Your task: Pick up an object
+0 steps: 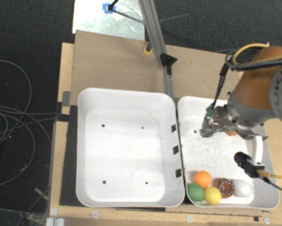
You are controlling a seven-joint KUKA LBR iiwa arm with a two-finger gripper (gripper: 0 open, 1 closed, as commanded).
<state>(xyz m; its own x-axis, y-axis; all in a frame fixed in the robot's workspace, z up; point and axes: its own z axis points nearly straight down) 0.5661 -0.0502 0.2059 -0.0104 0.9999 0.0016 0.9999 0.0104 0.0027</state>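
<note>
- The pincer [208,128] hung over the right bin [192,150] — whether spread or pinching, I could not tell.
- Something red [231,132] peeked from beneath the wrist, mostly hidden.
- An orange ball [202,178], green ball [196,192], yellow ball [213,195], doughnut [224,186] and white ball [242,188] sat clustered at the bin's near edge.

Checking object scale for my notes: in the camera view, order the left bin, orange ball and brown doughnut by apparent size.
1. left bin, far the largest.
2-3. orange ball and brown doughnut: look alike, not ranked.
</note>
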